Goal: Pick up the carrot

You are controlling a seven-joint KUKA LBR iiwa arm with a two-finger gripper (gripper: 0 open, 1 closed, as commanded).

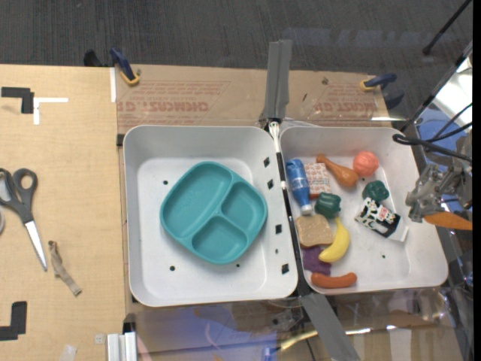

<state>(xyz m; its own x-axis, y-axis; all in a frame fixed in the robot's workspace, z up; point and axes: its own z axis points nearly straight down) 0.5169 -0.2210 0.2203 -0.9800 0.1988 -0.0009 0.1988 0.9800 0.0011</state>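
The carrot [451, 220] is a small orange tapered piece at the right rim of the right bin [421, 265], lying roughly level with its tip pointing right. My gripper [423, 212] hangs over that rim, and its fingers are closed on the carrot's thick left end. The carrot looks lifted off the bin floor, just right of a black-and-white carton [378, 218].
The right bin holds a blue bottle [297, 183], drumstick [338, 171], peach ball [366, 164], green pepper [328, 204], bread [314, 232], banana [337, 243] and sausage [333, 280]. A teal divided plate [214, 213] lies in the left bin [143, 277]. Scissors [22, 201] rest far left.
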